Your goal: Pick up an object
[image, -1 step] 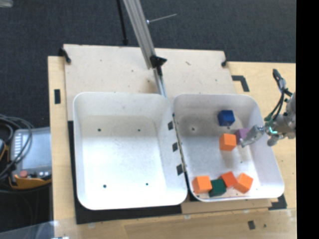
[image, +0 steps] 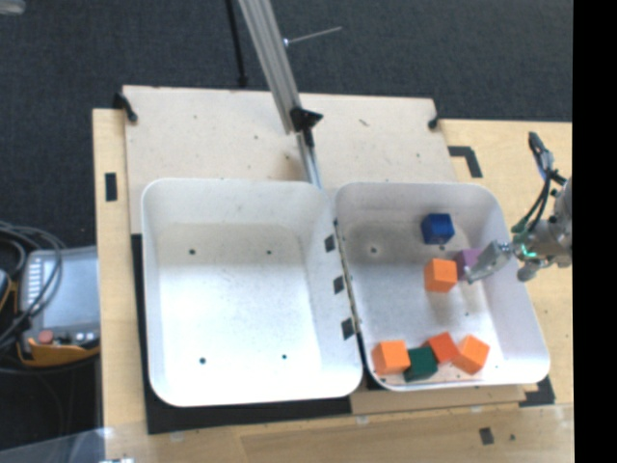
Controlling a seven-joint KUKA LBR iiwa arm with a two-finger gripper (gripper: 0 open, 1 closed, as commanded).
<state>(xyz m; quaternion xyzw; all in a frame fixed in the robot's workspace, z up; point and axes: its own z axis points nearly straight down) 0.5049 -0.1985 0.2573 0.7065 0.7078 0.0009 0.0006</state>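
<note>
The right bin (image: 501,210) holds several small blocks. A blue cube (image: 438,227) lies toward the back, and an orange cube (image: 442,274) sits in front of it. A small purple block (image: 468,257) lies just right of the orange cube. Along the front wall are an orange cube (image: 390,356), a dark green block (image: 421,363), a red-orange block (image: 442,346) and another orange cube (image: 472,353). My gripper (image: 498,274) hangs over the bin's right rim, open, with nothing between its fingers. Its left finger (image: 482,263) ends beside the purple block.
The left bin (image: 154,210) stands beside the right one on the wooden bench. A slanted metal pole (image: 275,56) rises behind the bins. Cables and a grey box (image: 58,297) lie off the bench at the left.
</note>
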